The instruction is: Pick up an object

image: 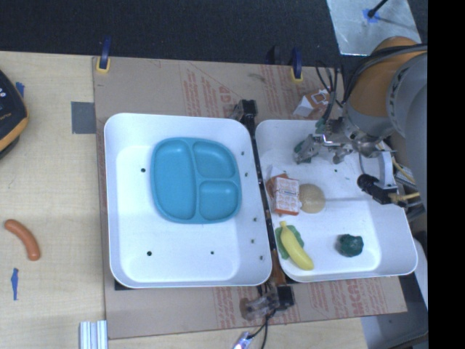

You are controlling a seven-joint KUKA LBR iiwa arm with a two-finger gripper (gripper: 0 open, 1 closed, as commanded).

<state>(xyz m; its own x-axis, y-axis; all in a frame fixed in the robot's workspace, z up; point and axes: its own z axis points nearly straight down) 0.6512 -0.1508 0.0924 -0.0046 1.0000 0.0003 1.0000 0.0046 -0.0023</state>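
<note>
Probably light, stiff and a little slick, the small yellow plastic banana [294, 246] in the right-hand shallow white bin [392, 264], near its front left corner; best pinched across its curved middle. Grey arm's two-finger gripper [325, 143] low toward the bin's back edge, well apart from the banana, wrist bent leftward; jaw state impossible to tell

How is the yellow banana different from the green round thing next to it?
The banana is yellow with a green tip; the green round thing is dark green all over. The banana is long and lies slanted by the bin's left wall; the green thing is short, lumpy and sits further right. Both lie loose in the right bin.
</note>
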